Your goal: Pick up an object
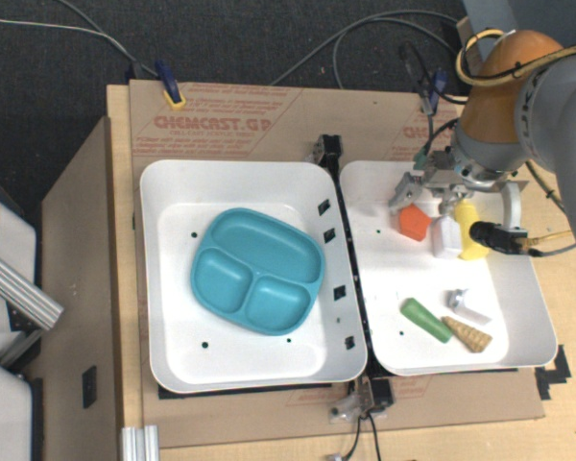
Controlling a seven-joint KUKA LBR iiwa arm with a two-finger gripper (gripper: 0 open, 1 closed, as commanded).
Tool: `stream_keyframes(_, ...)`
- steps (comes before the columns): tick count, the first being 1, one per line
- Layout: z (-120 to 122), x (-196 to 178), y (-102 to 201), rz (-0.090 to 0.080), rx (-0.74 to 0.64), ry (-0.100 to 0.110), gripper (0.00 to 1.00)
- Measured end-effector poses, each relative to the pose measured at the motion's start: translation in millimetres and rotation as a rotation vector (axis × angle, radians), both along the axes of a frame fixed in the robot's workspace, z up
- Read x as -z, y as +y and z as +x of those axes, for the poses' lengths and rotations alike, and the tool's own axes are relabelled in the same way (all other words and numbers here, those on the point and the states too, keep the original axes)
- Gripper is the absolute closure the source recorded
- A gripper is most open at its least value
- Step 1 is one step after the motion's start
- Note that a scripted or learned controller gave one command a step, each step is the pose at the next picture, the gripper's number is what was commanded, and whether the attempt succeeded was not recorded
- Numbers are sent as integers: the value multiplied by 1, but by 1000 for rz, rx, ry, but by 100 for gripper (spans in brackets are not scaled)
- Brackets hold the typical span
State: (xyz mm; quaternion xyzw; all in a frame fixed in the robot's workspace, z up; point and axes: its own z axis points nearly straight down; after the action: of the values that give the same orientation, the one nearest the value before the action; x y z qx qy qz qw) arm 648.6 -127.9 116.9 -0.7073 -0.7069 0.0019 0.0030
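My gripper [424, 205] hangs over the back of the right bin [518, 344], open, its grey fingers spread to either side just above an orange block [414, 223]. Nothing sits between the fingers. A white piece [446, 240] and a yellow object [469, 227] lie just right of the block, close under the wrist. Nearer the front of that bin are a green cylinder [424, 318], a tan ridged cone [470, 334] and a small white and grey piece [464, 305].
The left bin [173, 353] holds a blue divided plate [257, 270]. A raised black-clipped rim [344, 257] separates the two bins. Cables run across the dark floor behind the bench.
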Motion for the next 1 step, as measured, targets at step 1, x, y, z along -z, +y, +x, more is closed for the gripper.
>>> stream_keyframes(1, 2, -15, 0, -1, -1, -8, 100)
